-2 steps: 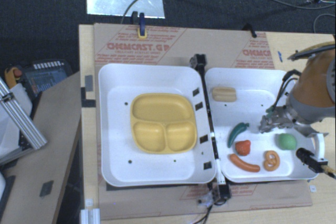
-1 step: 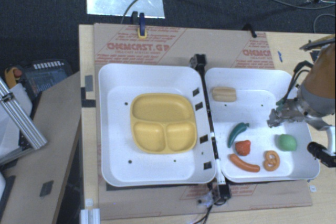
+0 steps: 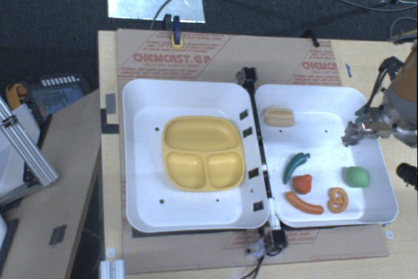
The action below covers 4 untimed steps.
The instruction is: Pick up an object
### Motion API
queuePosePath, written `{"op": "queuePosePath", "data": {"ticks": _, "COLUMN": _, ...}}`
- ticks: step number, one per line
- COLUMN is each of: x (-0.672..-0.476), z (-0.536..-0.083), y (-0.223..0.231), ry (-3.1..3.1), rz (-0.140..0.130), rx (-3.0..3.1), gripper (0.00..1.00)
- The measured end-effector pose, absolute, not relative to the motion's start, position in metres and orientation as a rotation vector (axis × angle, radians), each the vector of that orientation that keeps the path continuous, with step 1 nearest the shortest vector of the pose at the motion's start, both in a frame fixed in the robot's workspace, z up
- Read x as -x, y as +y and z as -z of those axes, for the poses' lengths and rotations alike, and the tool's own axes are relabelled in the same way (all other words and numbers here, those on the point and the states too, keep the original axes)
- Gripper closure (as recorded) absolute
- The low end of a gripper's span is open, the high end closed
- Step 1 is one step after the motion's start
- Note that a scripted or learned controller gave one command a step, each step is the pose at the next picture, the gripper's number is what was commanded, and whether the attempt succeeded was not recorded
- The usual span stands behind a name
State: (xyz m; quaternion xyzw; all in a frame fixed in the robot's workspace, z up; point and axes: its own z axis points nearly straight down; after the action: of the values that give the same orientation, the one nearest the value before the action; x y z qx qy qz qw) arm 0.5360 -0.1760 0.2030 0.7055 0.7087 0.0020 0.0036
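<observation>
The gripper (image 3: 353, 134) is hanging over the right bin's (image 3: 326, 119) far right side, and nothing is sitting between its fingers. They are too small to tell if they are open or closed. The green ball (image 3: 356, 176) is lying just below it, near a pretzel (image 3: 337, 199). To do well, the arm is best going straight down over the ball, fingers wide on both sides, staying off the pretzel and wall.

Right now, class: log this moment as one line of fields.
arm: right edge | gripper: above right bin, holds nothing seen | near: green ball | left bin: yellow tray | task: not yet picked
</observation>
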Motion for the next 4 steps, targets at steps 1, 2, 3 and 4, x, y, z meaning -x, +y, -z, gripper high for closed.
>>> {"op": "queuePosePath", "data": {"ticks": 1, "x": -0.538, "z": -0.252, "y": -0.176, "ry": 2.222, "rz": -0.006, "rx": -2.211, "gripper": 1.00}}
{"op": "queuePosePath", "data": {"ticks": 2, "x": -0.538, "z": -0.258, "y": -0.122, "ry": 2.231, "rz": -0.005, "rx": -2.209, "gripper": 1.00}}
{"op": "queuePosePath", "data": {"ticks": 3, "x": -0.536, "z": -0.246, "y": -0.059, "ry": 2.233, "rz": -0.004, "rx": -2.210, "gripper": 1.00}}
{"op": "queuePosePath", "data": {"ticks": 4, "x": -0.539, "z": -0.242, "y": -0.014, "ry": 2.231, "rz": -0.005, "rx": -2.210, "gripper": 1.00}}
